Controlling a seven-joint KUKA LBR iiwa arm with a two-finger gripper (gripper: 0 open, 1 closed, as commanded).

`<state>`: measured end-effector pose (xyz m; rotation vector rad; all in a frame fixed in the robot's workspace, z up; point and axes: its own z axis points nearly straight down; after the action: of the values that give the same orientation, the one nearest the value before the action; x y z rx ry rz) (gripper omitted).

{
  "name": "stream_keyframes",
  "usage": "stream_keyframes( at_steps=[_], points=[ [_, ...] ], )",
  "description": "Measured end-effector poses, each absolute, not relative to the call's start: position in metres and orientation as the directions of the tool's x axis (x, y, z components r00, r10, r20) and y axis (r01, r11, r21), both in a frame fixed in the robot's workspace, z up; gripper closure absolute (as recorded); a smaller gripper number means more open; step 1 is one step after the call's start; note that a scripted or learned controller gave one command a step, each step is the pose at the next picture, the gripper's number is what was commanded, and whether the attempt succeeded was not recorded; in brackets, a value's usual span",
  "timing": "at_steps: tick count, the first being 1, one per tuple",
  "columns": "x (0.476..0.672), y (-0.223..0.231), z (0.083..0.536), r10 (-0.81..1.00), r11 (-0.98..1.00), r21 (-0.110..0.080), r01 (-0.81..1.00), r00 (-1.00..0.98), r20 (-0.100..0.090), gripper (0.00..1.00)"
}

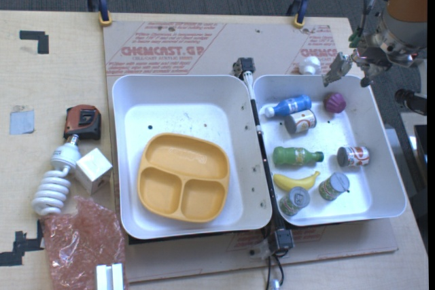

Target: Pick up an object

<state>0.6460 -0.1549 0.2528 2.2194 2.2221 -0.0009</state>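
Right bin [387,146] holds eight things: one blue bottle [289,106], one purple ball [334,102], one green bottle [296,157], one banana [296,180] and four cans [301,121], [353,156], [333,186], [294,201]. Left of that bin, the second bin [126,146] holds one yellow divided plate [182,176]. Claw [353,70] hangs over the right bin's far rim, just above and right of the purple ball, fingers spread and gripping nothing.
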Motion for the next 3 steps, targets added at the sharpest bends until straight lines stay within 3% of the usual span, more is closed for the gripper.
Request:
stream_keyframes(
  at_steps=[1, 2, 3],
  points=[
    [0.659, -0.177, 0.105, 1.000, 0.001, -0.001, 1.000, -0.001, -0.001, 0.00],
    [0.628, -0.154, 0.093, 1.000, -0.001, 0.000, 1.000, 0.001, 0.000, 0.00],
    [0.629, -0.155, 0.103, 1.000, -0.002, 0.002, 1.000, 0.002, -0.002, 1.00]
  ],
)
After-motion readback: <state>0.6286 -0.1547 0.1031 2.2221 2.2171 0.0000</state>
